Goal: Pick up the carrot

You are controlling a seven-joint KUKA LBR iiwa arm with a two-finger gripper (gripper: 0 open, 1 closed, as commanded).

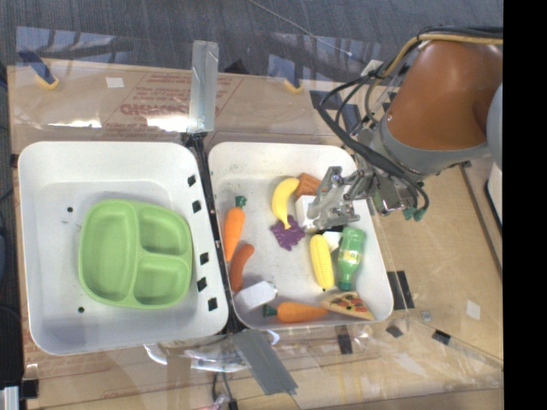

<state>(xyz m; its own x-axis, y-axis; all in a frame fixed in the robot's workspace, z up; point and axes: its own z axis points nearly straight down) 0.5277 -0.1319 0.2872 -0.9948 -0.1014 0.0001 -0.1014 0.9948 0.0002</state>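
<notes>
Pincer (329,202), fingers' state unclear, hangs above smooth tapered orange carrot (232,231).

The gripper (332,202) covers part of a brown item (308,181) near the right bin's (256,154) far edge; what that item is cannot be told. The arm (444,92) is cut off at the right edge.

I work at a robotics lab test bench: two shallow white bins (51,331) sit side by side on a wooden bench (453,297) sheeted in clear plastic and fixed with grey tape (203,84). Grey carpet (128,2) runs behind. Plastic toy food (320,261) fills one bin, and bundled black cables (350,109) trail off my arm (444,92).
</notes>
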